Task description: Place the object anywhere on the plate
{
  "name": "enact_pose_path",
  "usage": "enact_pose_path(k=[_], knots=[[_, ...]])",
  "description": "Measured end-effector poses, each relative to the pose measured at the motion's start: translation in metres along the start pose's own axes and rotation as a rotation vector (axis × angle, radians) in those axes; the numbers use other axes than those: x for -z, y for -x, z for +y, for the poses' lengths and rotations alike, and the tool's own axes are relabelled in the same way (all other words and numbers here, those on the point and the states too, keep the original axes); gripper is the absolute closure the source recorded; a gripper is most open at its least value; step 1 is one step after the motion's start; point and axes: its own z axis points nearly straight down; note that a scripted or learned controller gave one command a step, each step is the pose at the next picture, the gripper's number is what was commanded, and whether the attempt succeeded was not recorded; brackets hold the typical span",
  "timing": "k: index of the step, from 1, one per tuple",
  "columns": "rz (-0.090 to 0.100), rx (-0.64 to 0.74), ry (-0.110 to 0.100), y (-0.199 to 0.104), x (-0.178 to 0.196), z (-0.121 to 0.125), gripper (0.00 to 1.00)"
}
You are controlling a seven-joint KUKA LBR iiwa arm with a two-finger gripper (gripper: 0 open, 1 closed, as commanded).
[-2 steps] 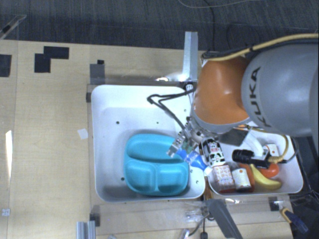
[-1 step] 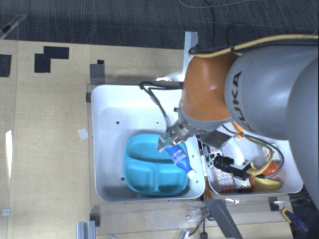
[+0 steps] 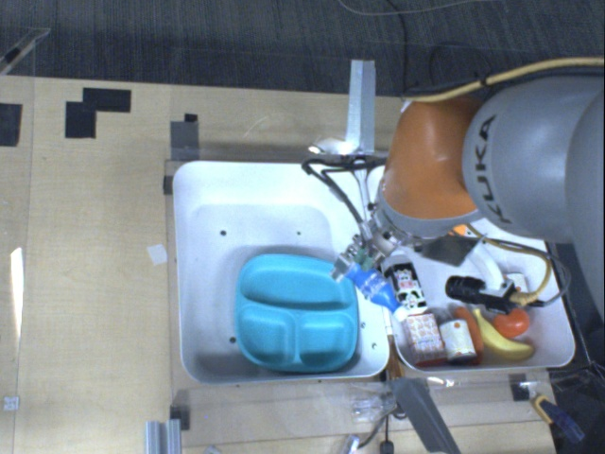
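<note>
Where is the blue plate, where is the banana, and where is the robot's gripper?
blue plate [image 3: 284, 287], camera view: floor of its large compartment.
banana [image 3: 501, 340], camera view: middle of its yellow curve.
gripper [image 3: 352, 268], camera view: at its fingertips, over the plate's right edge.

— Where are we looking?
— At a robotics lab, we'd say: a grey and orange industrial arm [image 3: 492, 149] hangs over two white bins [image 3: 203, 206] on a pale wooden tabletop [image 3: 85, 282].
— Anything else?
— We see loose cables [image 3: 397, 8], metal brackets [image 3: 362, 102], dark carpet [image 3: 189, 26].
</note>
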Motion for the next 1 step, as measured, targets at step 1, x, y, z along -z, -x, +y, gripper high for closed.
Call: enact_pose_path(k=[1], knots=[[0.0,0.0,0.0,0.0,0.0001,0.0,0.0]])
